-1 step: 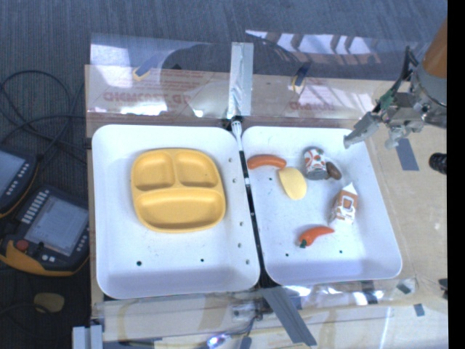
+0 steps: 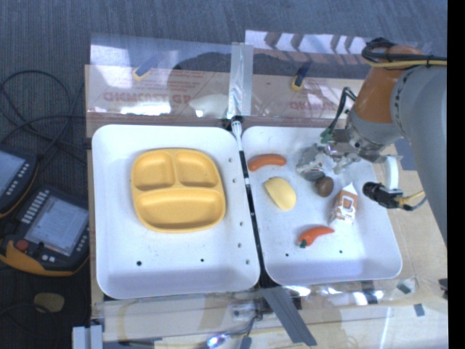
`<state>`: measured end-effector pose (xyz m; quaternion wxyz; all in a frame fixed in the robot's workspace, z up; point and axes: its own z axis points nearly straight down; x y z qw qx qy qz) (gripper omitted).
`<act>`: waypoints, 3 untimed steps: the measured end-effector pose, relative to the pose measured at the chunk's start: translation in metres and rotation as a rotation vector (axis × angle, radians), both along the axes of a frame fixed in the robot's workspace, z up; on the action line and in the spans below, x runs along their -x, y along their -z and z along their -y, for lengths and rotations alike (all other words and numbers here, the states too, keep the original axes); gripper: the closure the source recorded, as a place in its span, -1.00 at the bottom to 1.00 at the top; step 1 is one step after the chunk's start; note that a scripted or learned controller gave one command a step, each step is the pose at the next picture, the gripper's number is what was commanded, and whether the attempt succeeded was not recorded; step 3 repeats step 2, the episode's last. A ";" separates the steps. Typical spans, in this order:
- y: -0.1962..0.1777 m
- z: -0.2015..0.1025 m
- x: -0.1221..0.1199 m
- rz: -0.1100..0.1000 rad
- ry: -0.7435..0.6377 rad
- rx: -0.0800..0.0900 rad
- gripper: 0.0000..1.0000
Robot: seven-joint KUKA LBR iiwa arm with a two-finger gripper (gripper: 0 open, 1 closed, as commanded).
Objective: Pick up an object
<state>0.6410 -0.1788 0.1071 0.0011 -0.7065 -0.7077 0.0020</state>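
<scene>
In the right bin (image 2: 363, 264) lie an orange sausage (image 2: 267, 161), a pale yellow lemon-like piece (image 2: 280, 193), a small brown round object (image 2: 324, 186), a white and orange carton (image 2: 344, 206) and a red-orange pepper (image 2: 316, 235). My gripper (image 2: 317, 161) hangs low over the bin's upper middle, just above and left of the brown object. Nothing shows between its fingers, and the view does not reveal how far apart they are.
The left bin (image 2: 116, 260) holds a yellow divided tray (image 2: 178, 189). Clear plastic walls (image 2: 240, 78) stand behind both bins. A black cable connector (image 2: 378, 192) hangs by the right bin's right side. A teach pendant (image 2: 43, 227) lies left of the bench.
</scene>
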 end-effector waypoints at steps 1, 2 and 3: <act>-0.008 0.000 0.000 -0.001 -0.001 0.002 1.00; -0.083 -0.068 -0.013 0.002 -0.001 0.000 1.00; -0.083 -0.068 -0.013 0.002 -0.001 0.000 1.00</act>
